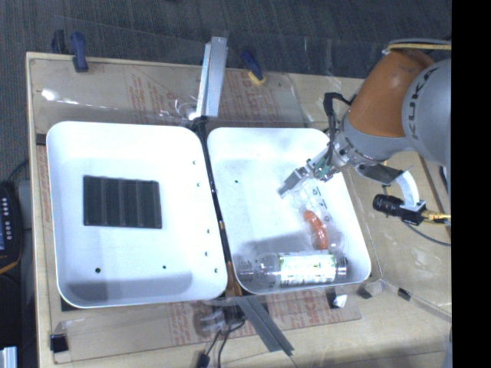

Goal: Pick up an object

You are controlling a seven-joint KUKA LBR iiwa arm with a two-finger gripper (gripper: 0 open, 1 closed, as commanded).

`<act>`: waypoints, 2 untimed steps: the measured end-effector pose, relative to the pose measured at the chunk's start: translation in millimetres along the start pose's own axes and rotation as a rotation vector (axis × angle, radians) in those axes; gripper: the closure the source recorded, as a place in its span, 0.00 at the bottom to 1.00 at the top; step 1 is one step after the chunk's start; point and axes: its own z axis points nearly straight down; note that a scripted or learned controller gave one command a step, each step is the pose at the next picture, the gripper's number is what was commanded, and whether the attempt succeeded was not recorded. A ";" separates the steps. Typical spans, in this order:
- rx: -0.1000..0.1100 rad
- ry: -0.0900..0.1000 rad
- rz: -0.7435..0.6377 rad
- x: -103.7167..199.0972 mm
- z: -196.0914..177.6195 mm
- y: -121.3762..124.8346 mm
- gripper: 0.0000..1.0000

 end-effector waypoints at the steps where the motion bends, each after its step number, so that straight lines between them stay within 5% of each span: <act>1: 0.000 0.000 -0.120 3.9 11.7 -8.2 0.00; 2: -0.003 -0.006 -0.341 -5.4 -52.1 10.3 0.00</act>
